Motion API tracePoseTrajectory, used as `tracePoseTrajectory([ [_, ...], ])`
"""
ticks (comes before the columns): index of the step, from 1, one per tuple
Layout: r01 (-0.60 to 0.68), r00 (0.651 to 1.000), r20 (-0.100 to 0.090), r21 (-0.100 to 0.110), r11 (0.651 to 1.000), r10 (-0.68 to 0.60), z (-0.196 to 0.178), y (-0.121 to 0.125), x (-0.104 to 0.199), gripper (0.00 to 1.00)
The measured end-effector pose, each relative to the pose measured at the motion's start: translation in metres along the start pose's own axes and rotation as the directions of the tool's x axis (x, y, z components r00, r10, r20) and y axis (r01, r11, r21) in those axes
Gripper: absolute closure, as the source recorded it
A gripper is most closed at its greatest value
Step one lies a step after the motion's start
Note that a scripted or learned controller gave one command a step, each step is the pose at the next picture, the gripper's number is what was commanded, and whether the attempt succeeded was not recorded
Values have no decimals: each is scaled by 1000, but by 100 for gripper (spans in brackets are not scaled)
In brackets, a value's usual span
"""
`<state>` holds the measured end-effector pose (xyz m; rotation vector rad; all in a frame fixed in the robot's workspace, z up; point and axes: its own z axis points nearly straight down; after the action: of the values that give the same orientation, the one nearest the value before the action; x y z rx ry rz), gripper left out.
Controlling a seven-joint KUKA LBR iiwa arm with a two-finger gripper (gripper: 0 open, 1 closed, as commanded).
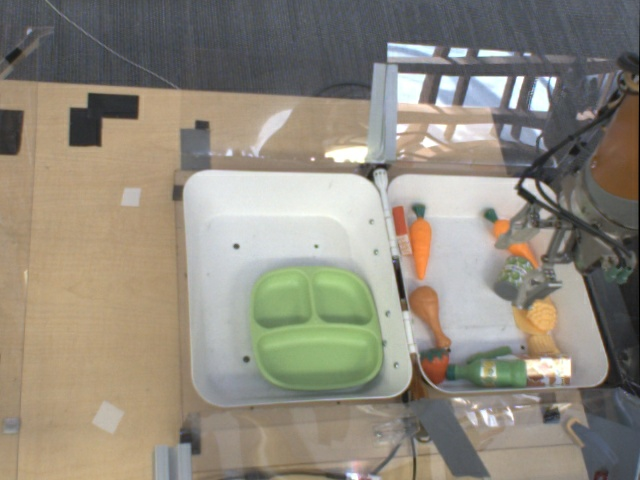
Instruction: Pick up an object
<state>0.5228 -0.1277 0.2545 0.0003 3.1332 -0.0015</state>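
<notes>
Over the right bin (pixel 596 363), near its right wall, the gripper (pixel 528 280) is seen low among the toy food, the arm (pixel 610 183) reaching in from the right. Whether it is released or clenched cannot be told: the grey parts merge with what lies beneath them, and nothing can be made out as grasped.

Several candidates for picking lie in this bin. A carrot (pixel 421 247) is set along the left wall, with a drumstick (pixel 430 315) below it and a green bottle (pixel 505 371) laid flat along the near wall. Small orange pieces (pixel 505 230) and a yellow item (pixel 540 317) (perhaps corn) sit just beside the gripper.

The left bin (pixel 215 218) holds a green divided plate (pixel 316 327), well apart from the gripper.

By this view, the task is judged to be at the reaching or closing stage: the gripper is down at the objects, but no object is shown lifted. A secured grasp and a raise are left to be done.
</notes>
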Motion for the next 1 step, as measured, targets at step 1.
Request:
tracePoseTrajectory([
  [1,-213,977,-12,-1,977,213,152,-7,-30,0],
])
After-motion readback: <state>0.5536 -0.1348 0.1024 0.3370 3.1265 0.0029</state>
